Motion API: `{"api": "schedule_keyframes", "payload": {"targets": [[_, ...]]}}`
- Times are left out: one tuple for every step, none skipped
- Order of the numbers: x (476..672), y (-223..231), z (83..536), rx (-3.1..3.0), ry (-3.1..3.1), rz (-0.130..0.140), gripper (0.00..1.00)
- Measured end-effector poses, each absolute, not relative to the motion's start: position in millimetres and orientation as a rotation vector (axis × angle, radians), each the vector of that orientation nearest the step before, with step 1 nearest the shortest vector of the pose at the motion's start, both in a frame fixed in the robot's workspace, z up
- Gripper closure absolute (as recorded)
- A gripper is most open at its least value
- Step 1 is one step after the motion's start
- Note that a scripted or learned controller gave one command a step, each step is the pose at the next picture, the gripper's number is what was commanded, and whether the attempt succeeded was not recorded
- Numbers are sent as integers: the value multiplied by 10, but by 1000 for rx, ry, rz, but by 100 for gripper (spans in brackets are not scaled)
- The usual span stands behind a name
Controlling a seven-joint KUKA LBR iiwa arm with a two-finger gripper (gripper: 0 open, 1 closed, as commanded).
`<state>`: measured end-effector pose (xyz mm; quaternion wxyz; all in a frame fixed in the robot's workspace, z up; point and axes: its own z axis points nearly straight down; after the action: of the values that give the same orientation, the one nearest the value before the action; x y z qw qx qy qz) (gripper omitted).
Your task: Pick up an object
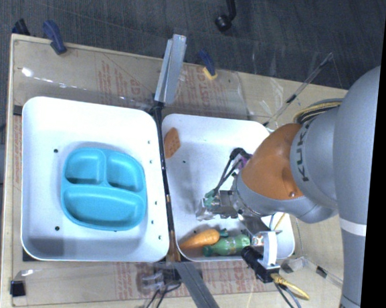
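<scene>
Carrot in the right bin, arm low over it.
The carrot (200,238) lay at the right bin's (202,127) near edge, touching a green bottle (229,244); the jaws (208,208) hung just above, state unclear. A blue tray (104,188) sat in the left bin (39,113).

One fixed camera looks down aslant on both white bins (89,111) from above.

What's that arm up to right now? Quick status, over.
Gripper low in right bin, grip unclear. Carrot and green bottle lying just below it. Brown piece apart, top-left corner.
</scene>
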<state>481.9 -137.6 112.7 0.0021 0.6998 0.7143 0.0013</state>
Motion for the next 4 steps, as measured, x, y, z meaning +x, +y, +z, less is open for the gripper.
{"api": "schedule_keyframes", "payload": {"targets": [[4819, -1376, 1127, 2195, 2241, 4, 0], [4911, -1472, 918, 2210, 2230, 0, 0], [4927, -1471, 1016, 2205, 2232, 2, 100], [4926, -1471, 1016, 2204, 2232, 2, 0]]}}
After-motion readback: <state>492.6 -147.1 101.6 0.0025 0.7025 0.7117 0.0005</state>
